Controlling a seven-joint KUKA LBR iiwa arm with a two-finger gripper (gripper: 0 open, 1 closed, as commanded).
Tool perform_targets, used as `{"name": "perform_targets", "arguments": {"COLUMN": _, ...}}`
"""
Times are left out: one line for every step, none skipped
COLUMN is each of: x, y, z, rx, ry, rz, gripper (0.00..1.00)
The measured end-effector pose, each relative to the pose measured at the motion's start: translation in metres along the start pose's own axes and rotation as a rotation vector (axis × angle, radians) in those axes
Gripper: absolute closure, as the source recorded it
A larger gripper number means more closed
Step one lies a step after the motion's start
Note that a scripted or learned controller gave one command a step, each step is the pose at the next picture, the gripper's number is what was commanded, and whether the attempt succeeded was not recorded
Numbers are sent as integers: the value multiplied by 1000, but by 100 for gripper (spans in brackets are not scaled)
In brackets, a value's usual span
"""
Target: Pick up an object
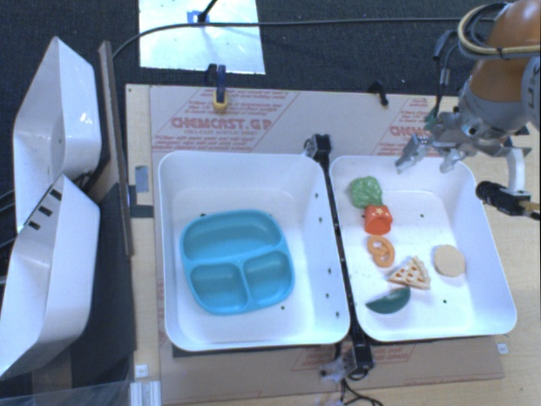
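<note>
The object to pick up could be any of the small toy foods in the right bin (486,252). Going from left to right, the left bin (173,252) holds a blue plate (237,260) with three parts. It is wide and flat and would be hard to pinch.

In the right bin, a green leafy toy (366,191) sits near the top, and a red-orange block (378,219) is just below it. Under that is an orange ring (381,249), then a dark green slice (388,301) near the bottom. A yellow wedge (411,272) lies beside the ring, and a tan round disc (449,260) is further right.

They all look light, hard and a bit smooth, so they may slip. The red-orange block looks best to grab: it stands taller than the flat ones, so squeeze its two sides. The disc and the wedge lie low and would be hard to pinch.

The fingers (431,152) hang over the top edge of the right bin. They look spread apart and hold nothing
</note>
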State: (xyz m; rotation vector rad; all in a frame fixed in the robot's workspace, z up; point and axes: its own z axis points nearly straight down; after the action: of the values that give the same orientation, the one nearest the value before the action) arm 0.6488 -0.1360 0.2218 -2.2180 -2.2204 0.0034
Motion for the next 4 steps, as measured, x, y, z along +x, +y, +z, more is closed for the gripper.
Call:
{"name": "perform_targets", "arguments": {"x": 7, "y": 7, "z": 49, "rx": -2, "ry": 0, "rz": 0, "gripper": 0}}
{"name": "perform_targets", "arguments": {"x": 8, "y": 10, "z": 91, "rx": -2, "ry": 0, "rz": 0, "gripper": 0}}
{"name": "perform_targets", "arguments": {"x": 8, "y": 11, "z": 78, "rx": -6, "ry": -1, "rz": -1, "gripper": 100}}
{"name": "perform_targets", "arguments": {"x": 7, "y": 11, "z": 16, "rx": -8, "ry": -1, "rz": 0, "gripper": 100}}
